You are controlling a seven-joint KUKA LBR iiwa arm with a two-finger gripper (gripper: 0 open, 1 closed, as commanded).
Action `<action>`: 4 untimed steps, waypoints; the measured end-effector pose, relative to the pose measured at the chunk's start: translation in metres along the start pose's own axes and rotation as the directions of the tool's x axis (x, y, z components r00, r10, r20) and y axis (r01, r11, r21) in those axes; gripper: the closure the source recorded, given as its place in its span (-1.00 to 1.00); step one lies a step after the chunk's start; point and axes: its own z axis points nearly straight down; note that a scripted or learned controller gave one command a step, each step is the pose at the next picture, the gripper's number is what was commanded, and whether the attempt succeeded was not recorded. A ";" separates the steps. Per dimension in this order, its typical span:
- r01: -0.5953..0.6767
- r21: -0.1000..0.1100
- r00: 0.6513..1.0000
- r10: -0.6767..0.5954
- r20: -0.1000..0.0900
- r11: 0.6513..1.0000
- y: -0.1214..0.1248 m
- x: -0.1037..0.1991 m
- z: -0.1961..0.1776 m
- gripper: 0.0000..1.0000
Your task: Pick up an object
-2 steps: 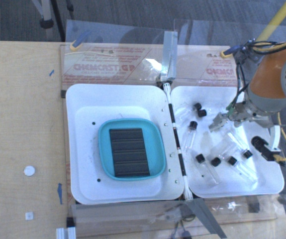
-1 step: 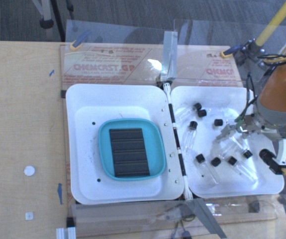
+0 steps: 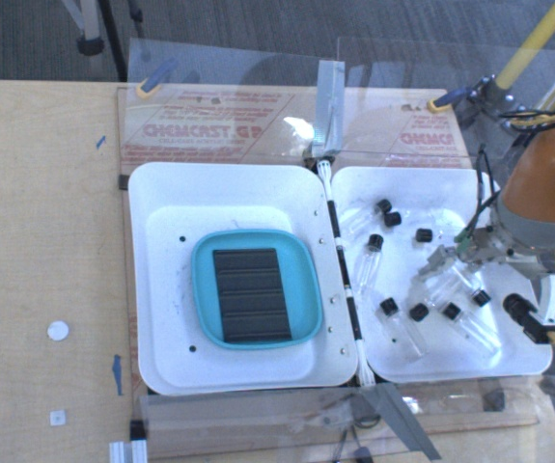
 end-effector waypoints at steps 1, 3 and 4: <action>0.045 0.001 0.999 -0.045 0.001 0.999 0.022 -0.009 -0.012 -1.00; 0.070 -0.004 0.998 -0.070 0.001 0.998 0.025 0.004 -0.011 1.00; 0.070 -0.004 0.998 -0.070 0.001 0.998 0.025 0.004 -0.011 -1.00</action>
